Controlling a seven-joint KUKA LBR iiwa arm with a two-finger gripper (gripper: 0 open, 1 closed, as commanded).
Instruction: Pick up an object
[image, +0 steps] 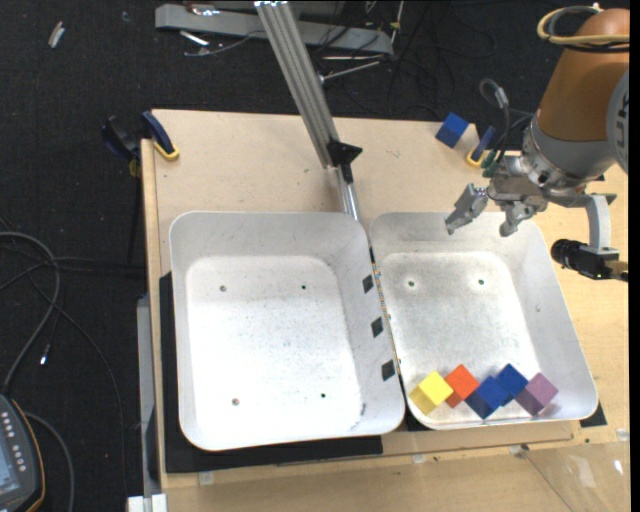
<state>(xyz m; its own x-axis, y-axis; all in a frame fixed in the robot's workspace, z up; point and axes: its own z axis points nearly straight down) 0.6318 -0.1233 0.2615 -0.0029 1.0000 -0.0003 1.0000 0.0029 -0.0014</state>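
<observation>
Our gripper (490, 213) hangs spread and empty over the right bin's (560, 290) far edge. We see blocks (485, 388) clustered along its near wall.

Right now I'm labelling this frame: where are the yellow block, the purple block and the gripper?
yellow block (432, 391): camera view, on its top face.
purple block (539, 391): camera view, on its top face.
gripper (487, 213): camera view, midway between its two open fingertips.

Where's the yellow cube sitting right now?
The yellow cube lies in the right bin, at its near left corner, leftmost in the row of cubes and touching the orange cube.
</observation>
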